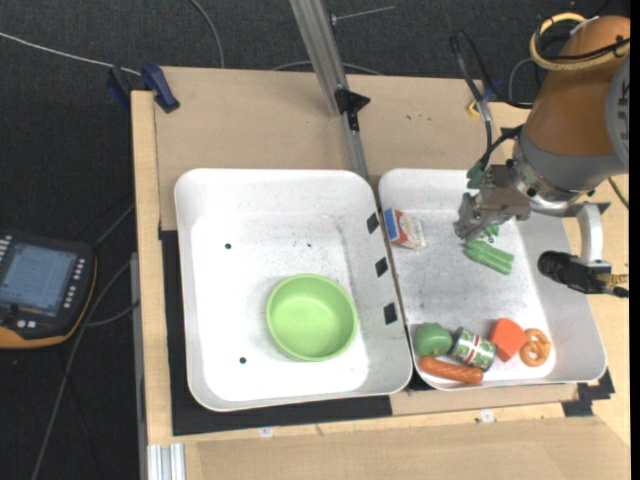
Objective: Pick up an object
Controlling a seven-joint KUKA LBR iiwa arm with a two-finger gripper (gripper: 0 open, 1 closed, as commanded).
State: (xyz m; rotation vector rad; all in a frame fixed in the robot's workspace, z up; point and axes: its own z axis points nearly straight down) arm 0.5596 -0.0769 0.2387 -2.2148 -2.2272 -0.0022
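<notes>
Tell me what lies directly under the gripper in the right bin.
A green oblong object lies on the floor of the right bin, just below the gripper. Its upper end is covered by the gripper.

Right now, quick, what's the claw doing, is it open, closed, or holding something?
Claw: cannot be told whether open or closed; it sits right above the green object in the right bin.

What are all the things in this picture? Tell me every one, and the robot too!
Bins: 2, white, side by side on the bench.
Bowl: 1, green, left bin.
Small carton: 1, red and white, right bin, far left.
Long toy: 1, green, right bin, under the gripper.
Green vegetable: 1, right bin, near edge.
Can: 1, near edge.
Sausage: 1, orange-red, near edge.
Orange block: 1, near edge.
Pretzel: 1, near edge.
Handheld screen: 1, left of the bench.
Gripper: 1, grey, over right bin.
</notes>
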